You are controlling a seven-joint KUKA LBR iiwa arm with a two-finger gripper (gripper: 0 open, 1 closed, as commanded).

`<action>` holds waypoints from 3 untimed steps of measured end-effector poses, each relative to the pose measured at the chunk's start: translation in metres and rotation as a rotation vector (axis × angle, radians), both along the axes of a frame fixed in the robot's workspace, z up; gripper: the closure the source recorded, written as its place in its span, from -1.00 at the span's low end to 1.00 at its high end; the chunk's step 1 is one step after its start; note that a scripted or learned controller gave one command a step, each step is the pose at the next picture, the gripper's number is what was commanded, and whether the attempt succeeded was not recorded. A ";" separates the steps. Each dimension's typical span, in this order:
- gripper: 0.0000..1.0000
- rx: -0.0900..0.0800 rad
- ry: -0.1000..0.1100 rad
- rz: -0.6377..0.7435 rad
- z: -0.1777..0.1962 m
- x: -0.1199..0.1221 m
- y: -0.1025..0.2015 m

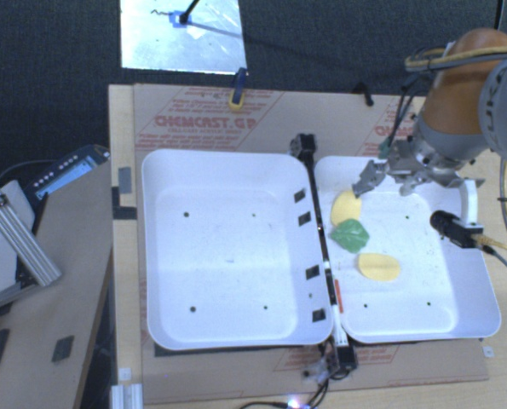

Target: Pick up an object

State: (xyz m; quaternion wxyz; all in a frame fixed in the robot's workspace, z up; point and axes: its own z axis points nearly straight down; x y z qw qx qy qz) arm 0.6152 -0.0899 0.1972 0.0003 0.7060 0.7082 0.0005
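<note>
The grey arm with the orange band [462,83] reaches in from the right and bends down over the far part of the right-hand shallow white bin [475,313]. Its wrist hangs above the bin's back wall, and the pincer [391,181] points down and toward the left. The two metal fingers are spread apart, one finger [368,180] stretching out toward the divider between the bins, the other lying nearer the wrist, with nothing between them. The pincer stands open, just above and behind the nearest object.

Three soft-looking things lie in the left part of the right bin, close to the divider. The pale yellow rounded lump [346,205] sits farthest back, just below the tip of the left finger; whether the finger touches it cannot be told. The crumpled green piece [350,234] lies directly in front of it, touching or nearly touching it. The flat yellow oval piece [378,267] rests a little nearer and to the right, just beside the green one.

The left-hand shallow white bin [159,313] sits beside the right one on the brown cardboard sheet [202,118] covering the table.
</note>
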 end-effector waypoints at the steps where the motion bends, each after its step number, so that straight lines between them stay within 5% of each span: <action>1: -1.00 -0.001 0.011 -0.009 -0.105 -0.057 -0.064; 2: -1.00 -0.001 -0.003 0.004 -0.112 -0.027 -0.024; 3: -1.00 -0.005 -0.008 0.001 -0.110 -0.029 0.005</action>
